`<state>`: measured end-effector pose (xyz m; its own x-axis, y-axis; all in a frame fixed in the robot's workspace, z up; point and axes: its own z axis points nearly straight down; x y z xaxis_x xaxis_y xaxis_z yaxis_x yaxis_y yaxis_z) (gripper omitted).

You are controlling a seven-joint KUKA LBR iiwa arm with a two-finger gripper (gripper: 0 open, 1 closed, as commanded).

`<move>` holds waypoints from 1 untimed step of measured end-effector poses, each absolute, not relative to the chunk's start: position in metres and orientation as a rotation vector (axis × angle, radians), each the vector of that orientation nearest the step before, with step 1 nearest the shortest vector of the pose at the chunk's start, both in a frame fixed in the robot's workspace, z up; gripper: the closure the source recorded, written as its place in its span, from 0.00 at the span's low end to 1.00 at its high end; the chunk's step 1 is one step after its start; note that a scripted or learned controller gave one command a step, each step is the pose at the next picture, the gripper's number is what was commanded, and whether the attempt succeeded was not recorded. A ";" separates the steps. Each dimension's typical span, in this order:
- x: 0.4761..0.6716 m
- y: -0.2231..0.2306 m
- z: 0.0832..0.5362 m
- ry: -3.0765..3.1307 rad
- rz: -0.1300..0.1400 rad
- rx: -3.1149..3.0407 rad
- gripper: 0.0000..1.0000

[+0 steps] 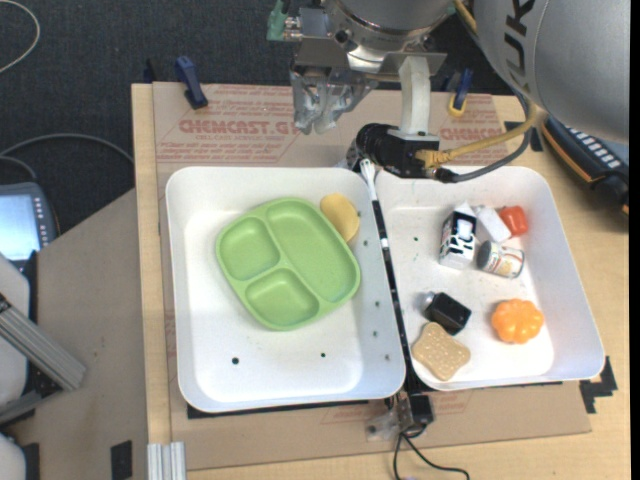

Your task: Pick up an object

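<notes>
- We see the gripper (322, 111) hanging above the brown board behind the left bin's back rim; its pale, translucent fingers point downward, and we cannot tell from this angle whether they are apart or together. Nothing shows between them.
- Just to the gripper's right, a black fitting (392, 152) with a white post and a yellow cable sits at the back of the seam between the two bins.
- Nearest object in front of the gripper is a yellow piece (342, 215) in the left bin (200, 348), touching the back right edge of a green divided plate (287, 262) with three compartments.
- Further forward and to the right of the gripper, the right bin (570, 338) holds a black-and-white carton (459, 238), a white and orange-red item (503, 222) just beside it, and a small jar lying on its side (500, 260).
- Further still from the gripper lie a black block (447, 312), an orange pumpkin-shaped toy (517, 321) and a tan cracker-shaped piece (441, 352) against the front rim.
- Both bins rest on a brown board (230, 108) printed with red lettering and held by blue clamps (190, 80); dark carpet (70, 78) lies to the gripper's left.
</notes>
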<state>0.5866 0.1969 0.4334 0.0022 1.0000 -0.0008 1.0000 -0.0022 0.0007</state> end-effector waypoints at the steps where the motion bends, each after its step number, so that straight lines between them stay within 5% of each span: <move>1: 0.645 0.226 0.390 2.223 0.002 2.218 1.00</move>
